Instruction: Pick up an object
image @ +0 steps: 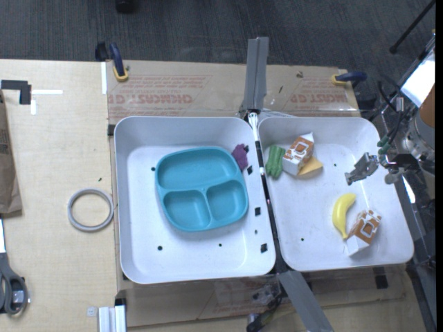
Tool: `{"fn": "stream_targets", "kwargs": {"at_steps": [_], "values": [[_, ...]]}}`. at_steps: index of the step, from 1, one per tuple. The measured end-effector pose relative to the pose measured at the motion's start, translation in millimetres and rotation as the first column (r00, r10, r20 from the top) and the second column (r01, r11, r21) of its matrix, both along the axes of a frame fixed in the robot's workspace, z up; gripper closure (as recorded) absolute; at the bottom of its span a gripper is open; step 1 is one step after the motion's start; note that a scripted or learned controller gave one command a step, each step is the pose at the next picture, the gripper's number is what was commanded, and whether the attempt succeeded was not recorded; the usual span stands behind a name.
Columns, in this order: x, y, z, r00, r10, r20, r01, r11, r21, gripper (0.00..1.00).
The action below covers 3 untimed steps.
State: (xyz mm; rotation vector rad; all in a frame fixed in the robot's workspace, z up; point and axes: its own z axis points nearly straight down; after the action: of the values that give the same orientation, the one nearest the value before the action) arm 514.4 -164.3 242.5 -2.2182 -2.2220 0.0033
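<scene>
We see yellow banana (342,214) lying curved near right bin's (325,251) front right corner, orange-white carton (365,228) just beside it. Second carton (299,153), green item (275,162), orange wedge (313,167) cluster by back left corner.

Red print on cardboard sheet (208,92) behind the bins, upside down/mirrored, looks like "CHEMICAL GR..." left and "...GHT CHEM..." right, not fully legible. Cartons' (299,153) print too small to read.
</scene>
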Motion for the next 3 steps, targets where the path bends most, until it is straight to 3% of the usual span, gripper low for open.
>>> {"fn": "stream_targets", "kwargs": {"at_steps": [1,2,3], "values": [[75,41,-39,0.999,0.048,0.001,-0.048,0.999,-0.001,0.0],[133,36,-128,1.0,0.006,0.029,-0.006,1.0,-0.002,0.0],[85,52,-151,0.999,0.042,0.003,-0.042,0.999,0.0,0.0]]}}
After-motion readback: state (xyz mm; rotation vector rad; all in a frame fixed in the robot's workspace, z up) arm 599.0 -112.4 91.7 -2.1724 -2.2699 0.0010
